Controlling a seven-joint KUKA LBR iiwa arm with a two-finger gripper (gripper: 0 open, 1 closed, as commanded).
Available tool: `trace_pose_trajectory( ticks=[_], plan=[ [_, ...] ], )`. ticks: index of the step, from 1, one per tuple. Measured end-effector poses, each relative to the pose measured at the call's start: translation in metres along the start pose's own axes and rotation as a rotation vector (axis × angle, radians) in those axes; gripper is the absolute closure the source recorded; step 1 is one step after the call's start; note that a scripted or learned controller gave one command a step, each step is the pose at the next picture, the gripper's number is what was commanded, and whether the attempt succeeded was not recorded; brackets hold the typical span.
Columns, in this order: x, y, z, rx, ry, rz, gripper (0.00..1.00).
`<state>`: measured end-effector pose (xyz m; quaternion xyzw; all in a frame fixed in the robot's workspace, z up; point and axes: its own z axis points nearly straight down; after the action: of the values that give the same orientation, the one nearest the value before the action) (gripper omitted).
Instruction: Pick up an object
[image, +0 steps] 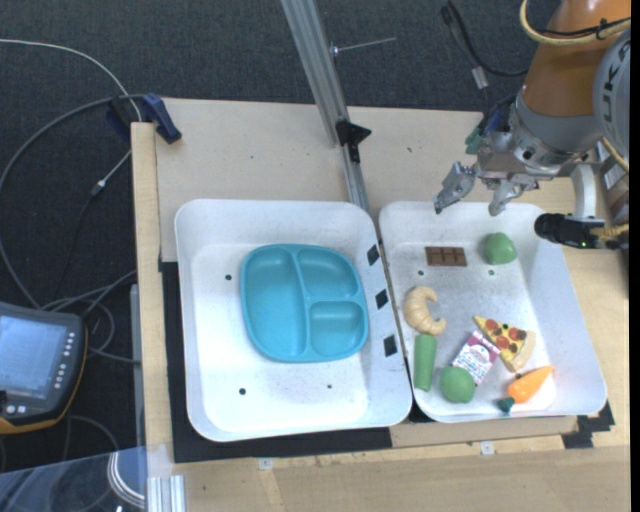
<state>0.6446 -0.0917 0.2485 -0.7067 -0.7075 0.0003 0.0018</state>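
Note:
The right bin (560, 300) holds several toy foods: a brown chocolate bar (446, 257), a green ball (498, 248), a croissant (424, 309), a green cucumber (425, 361), a pink carton (477, 357), a pizza slice (508, 340), a green lime (458, 385) and an orange carrot (526, 385). My gripper (473, 198) hangs above the bin's far rim, its two fingers spread apart and open, with nothing between them. It is up and to the left of the green ball.
The left bin (200, 300) holds a blue divided plate (303, 301). A slanted metal pole (322, 70) rises from between the bins at the back. Cables and a teach pendant (35, 365) lie on the floor at left.

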Motion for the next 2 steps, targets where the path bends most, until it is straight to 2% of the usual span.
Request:
trace_pose_trajectory(
  ticks=[1,2],
  plan=[
    [0.000,0.000,0.000,0.000,0.000,0.000,0.00],
    [0.003,-0.004,0.043,0.003,-0.001,0.000,0.00]
  ],
)
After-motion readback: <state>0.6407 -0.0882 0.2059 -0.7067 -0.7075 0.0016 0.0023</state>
